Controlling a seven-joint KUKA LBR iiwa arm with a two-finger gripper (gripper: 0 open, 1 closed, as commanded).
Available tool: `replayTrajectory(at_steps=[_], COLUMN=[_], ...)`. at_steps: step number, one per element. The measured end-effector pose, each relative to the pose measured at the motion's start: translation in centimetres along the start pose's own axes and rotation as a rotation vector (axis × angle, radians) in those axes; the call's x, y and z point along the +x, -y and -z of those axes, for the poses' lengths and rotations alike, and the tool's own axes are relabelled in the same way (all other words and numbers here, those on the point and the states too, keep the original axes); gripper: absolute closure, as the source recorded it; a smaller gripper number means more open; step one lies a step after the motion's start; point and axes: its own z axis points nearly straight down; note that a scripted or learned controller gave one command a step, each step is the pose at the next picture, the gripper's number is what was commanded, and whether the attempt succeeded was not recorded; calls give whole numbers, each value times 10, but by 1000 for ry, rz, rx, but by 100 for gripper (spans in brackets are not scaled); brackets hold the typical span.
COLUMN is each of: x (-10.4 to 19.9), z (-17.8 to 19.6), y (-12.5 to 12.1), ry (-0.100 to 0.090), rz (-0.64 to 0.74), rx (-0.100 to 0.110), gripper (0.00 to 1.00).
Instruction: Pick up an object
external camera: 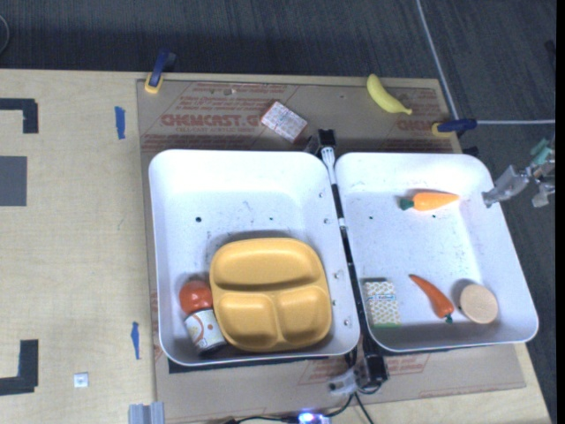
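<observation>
The left bin (177, 193) holds a yellow divided tray (269, 291) near its front. A red-orange ball-like toy (194, 295) and a small white can with orange marks (204, 329) lie against the tray's left side. In the right bin (508, 263), an orange carrot with a green top (431, 200) lies at the back. A red chili pepper (433, 296), a round tan disc (478, 303) and a small green-and-white box (381, 302) sit along the front.
Behind the bins, a yellow banana (387, 95) and a small patterned card (282, 120) lie on the cardboard sheet. A small metal fitting (516, 182) pokes in at the right bin's back right corner. A thin cable (433, 51) crosses the upper right.
</observation>
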Motion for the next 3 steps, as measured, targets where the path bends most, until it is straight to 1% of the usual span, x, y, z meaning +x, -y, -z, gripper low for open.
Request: replayTrajectory(at_steps=[1, 2, 3], x=[-2, 34, 61], z=[-164, -187, -194], y=[22, 48, 65], ry=[-2, 1, 1], rz=[4, -1, 0], rx=[-7, -2, -4], gripper=[0, 0, 0])
